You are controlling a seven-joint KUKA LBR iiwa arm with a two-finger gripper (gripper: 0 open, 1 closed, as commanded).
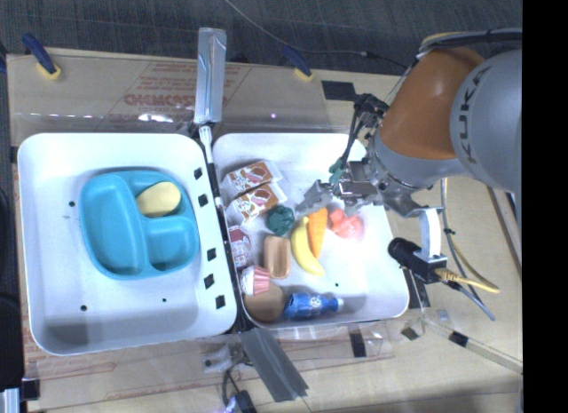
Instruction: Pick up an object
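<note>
My gripper (327, 196) hangs over the middle of the right bin (386, 282), just above an orange carrot (317, 227) and a red-pink toy (347, 223). Nothing shows in its grasp. A yellow banana (305, 250) lies beside the carrot, and a dark green piece (280, 218) sits to the left of it. Two snack packets (254, 187) lie at the bin's upper left. A hot dog (277, 257), a cupcake (256, 281) and a blue bottle (311, 305) rest along the front.
The left bin (44, 251) holds a blue divided tray (115, 234) with a yellow lump (159, 198) in its top compartment. A black-clipped divider (211, 225) separates the bins. The arm's orange band (430, 105) looms over the right bin's far right corner.
</note>
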